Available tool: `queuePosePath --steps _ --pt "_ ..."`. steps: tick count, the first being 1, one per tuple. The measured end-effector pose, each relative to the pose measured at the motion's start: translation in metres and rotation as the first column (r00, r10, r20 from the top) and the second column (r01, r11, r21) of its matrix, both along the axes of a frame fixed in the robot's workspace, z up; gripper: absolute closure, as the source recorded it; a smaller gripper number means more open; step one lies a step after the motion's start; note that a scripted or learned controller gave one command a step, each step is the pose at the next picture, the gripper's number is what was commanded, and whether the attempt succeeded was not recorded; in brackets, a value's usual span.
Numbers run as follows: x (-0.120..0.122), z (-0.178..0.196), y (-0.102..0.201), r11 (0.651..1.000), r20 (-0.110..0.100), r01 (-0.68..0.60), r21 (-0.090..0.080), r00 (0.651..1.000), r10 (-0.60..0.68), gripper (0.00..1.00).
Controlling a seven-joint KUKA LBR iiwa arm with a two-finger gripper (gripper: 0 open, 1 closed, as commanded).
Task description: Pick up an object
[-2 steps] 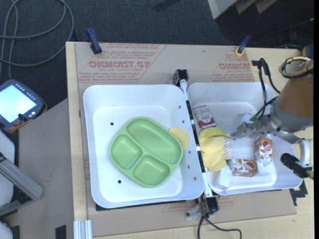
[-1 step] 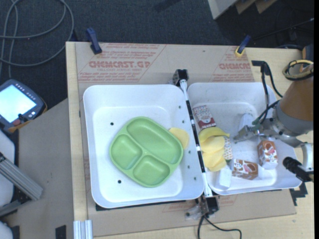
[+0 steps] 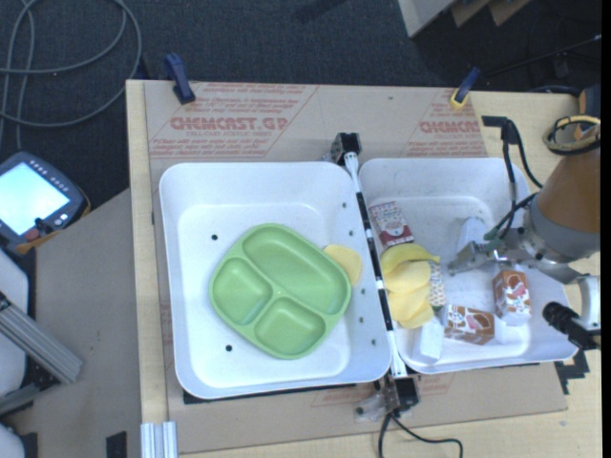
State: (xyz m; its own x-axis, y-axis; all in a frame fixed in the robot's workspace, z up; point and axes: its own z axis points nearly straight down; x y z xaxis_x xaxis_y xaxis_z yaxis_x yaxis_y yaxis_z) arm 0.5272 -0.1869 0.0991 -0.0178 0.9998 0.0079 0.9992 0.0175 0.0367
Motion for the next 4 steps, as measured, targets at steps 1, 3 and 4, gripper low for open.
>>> queuePosePath --steps 1,3,4 --pt "-0.009 0.000 -0.001 1.000 0.003 -0.002 0.000 1.000 0.002 0.00" --pt "-0.027 -0.014 -0.011 1.000 -0.035 0.017 -0.009 0.999 -0.017 0.00" --pt "-0.005 0.082 0.092 1.000 -0.036 0.016 -0.008 0.999 -0.016 0.00"
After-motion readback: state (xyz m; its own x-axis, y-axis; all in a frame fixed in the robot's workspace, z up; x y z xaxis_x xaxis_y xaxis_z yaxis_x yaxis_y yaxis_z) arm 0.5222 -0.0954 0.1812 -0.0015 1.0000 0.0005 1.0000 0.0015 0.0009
